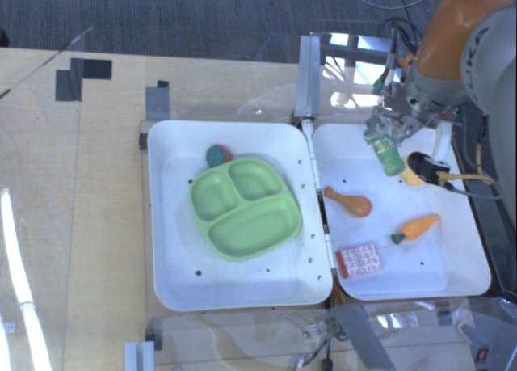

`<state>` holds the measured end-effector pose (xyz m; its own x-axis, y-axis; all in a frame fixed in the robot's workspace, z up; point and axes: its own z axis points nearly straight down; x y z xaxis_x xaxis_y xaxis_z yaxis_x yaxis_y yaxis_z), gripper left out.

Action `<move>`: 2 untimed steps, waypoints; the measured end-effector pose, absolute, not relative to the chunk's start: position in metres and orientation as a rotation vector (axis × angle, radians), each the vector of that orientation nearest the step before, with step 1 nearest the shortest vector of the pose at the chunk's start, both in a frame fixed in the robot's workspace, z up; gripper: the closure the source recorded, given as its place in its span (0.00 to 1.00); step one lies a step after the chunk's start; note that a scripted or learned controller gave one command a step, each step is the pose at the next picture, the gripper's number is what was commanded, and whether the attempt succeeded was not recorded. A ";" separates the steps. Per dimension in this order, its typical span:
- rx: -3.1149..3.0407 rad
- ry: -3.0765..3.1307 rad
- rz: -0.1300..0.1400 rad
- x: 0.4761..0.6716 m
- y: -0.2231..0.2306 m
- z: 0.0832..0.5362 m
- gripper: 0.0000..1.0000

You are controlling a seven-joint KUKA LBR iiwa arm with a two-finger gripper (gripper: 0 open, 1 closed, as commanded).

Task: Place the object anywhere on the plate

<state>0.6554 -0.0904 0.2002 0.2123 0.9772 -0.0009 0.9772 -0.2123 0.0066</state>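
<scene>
Two white bins sit side by side, and we see the green plate (pixel 245 208) in the left bin (pixel 174 280). Over at upper right, the gripper (pixel 385 137) has its fingers closed around a green bottle (pixel 389 157), hanging above the right bin (pixel 460 272).

Light is bright and even, coming mostly from above. The two shallow white plastic bins (pixel 242 297) are close to overexposed, so their walls and floors blend together. The green three-compartment plastic plate (pixel 245 207) casts only a faint, soft shadow on the left bin's floor. Hard white glare sits on the clear panels at the far side (pixel 349 66) and along the near edge (pixel 388 322). A pale reflected streak crosses the light wooden bench top (pixel 73 224) at far left. Focus is moderately soft throughout, and small items look slightly smeared.
</scene>
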 end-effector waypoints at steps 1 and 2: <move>2.158 2.279 0.005 0.646 -0.032 0.185 1.00; 2.260 2.179 0.006 0.611 0.066 0.185 1.00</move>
